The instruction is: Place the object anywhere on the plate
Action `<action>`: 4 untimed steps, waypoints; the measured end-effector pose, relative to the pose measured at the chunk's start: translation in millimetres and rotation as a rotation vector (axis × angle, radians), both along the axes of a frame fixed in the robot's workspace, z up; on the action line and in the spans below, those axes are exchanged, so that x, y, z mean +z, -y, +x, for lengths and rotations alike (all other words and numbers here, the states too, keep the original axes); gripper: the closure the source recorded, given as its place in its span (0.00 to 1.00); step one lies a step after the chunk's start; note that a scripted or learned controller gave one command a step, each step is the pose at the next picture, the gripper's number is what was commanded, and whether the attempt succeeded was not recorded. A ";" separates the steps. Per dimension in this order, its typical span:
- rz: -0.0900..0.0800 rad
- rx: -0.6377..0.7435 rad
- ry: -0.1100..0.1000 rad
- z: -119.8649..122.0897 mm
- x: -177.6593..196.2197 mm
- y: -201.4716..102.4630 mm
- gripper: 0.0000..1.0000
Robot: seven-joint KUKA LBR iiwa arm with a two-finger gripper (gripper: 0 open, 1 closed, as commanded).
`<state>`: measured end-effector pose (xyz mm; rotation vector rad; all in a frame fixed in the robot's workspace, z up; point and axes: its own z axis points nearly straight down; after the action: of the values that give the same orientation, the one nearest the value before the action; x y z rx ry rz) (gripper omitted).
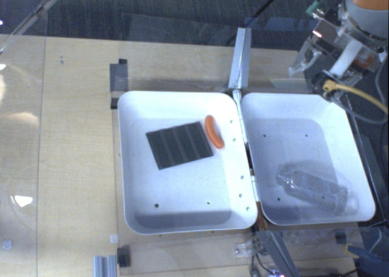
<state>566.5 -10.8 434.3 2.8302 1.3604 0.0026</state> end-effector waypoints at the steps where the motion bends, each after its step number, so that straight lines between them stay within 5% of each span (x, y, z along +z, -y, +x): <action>1: 0.001 -0.456 -0.001 6.6 -17.2 -1.4 0.00; 2: 0.004 -0.692 0.004 -9.6 1.3 19.0 0.00; 3: 0.004 -0.693 0.003 -34.8 1.0 -25.6 0.00; 4: 0.001 -0.328 0.001 -46.9 0.4 -16.3 0.00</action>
<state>519.6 5.5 434.8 3.0143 0.8800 0.0034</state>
